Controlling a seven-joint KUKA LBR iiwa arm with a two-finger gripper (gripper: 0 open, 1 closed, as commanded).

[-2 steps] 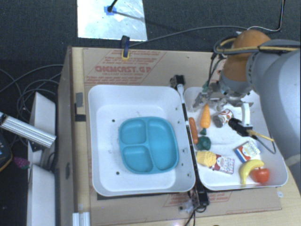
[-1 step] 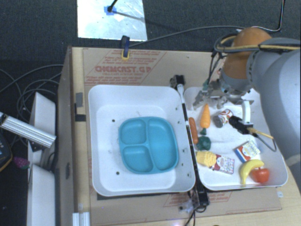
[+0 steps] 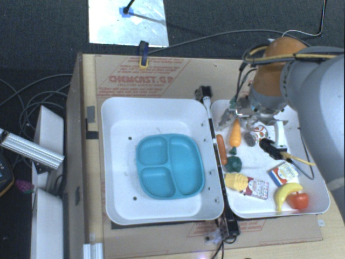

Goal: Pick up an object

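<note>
Jaws (image 3: 241, 114) hang low over the far left corner of the right bin (image 3: 323, 198), just above the carrot (image 3: 235, 134); whether they are open or closed I cannot tell. From the right the grey arm (image 3: 318, 96) bends down at its orange band (image 3: 280, 50), wrist pointing into the bin. Left of it, the other bin (image 3: 116, 144) on the surface holds a blue divided plate (image 3: 170, 165), while a banana (image 3: 284, 193) and a tomato (image 3: 298, 200) lie touching at the right bin's near end.
</note>
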